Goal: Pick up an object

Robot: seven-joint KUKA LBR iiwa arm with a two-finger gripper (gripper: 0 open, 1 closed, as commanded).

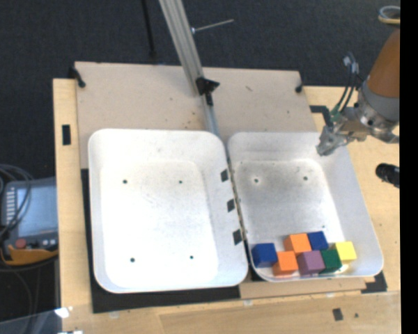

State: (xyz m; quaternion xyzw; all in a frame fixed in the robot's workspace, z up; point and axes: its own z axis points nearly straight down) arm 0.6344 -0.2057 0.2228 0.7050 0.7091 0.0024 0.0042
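Several small coloured blocks lie bunched in the near corner of the right bin: a blue block, two orange blocks, a purple block, a green block, a yellow block and a second blue block. My gripper hangs over the far right corner of that bin, well away from the blocks, with nothing seen in it. Its fingers are too small and dim to read.
The left bin stands beside the right one, with dark clips along their shared edge. A slanted aluminium post rises behind the bins. A handheld pendant with cables lies off the bench at the left.
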